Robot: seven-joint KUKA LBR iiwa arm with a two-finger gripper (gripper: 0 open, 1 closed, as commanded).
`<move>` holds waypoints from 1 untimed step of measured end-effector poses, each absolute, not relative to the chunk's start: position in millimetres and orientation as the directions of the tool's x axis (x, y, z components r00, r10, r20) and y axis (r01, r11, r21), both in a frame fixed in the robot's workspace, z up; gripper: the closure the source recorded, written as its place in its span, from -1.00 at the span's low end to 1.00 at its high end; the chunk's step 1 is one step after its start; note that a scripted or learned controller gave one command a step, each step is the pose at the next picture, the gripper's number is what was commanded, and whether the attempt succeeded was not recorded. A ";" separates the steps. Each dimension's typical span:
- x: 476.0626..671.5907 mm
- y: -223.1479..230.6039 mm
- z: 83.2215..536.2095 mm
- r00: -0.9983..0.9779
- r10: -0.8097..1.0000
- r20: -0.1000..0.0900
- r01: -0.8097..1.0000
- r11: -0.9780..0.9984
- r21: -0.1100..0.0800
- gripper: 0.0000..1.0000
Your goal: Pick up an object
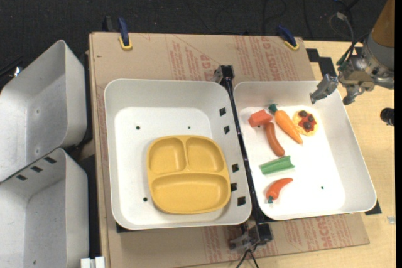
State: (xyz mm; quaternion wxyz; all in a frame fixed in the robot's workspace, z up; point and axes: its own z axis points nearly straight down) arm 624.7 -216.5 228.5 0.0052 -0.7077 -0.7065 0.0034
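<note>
White plastic, two shallow bins side by side on a brown board. Left bin (119, 103) holds a yellow divided tray (187, 174), three compartments, lying flat slightly toward the near side of the bin floor.

Right bin (352, 179) holds the toy food, all grouped in its left and far part:
- carrot (289, 126), orange with a green top, lying at a slant near the far wall.
- small round yellow piece with dark red topping (306, 123), just beside the carrot on its right, touching or nearly so.
- red piece (259, 118), left of the carrot, close to the bin divider.
- sausage (274, 140), reddish brown, running from the red piece toward the near side; the two look to be touching.
- green stick (277, 165), lying across, below the sausage and apart from it.
- red chili pepper (277, 187), green stem, nearest the camera side, apart from the green stick.

Gripper (337, 88) sits over the far right corner of the right bin, at the rim, arm entering from the right. Two fingers are spread apart, released, nothing between them. It is apart from every item; the closest is the yellow topped piece, below and to its left.
</note>
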 end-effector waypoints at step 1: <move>627.6 -215.8 236.5 -0.002 1.000 -0.001 1.000 0.002 0.001 -1.00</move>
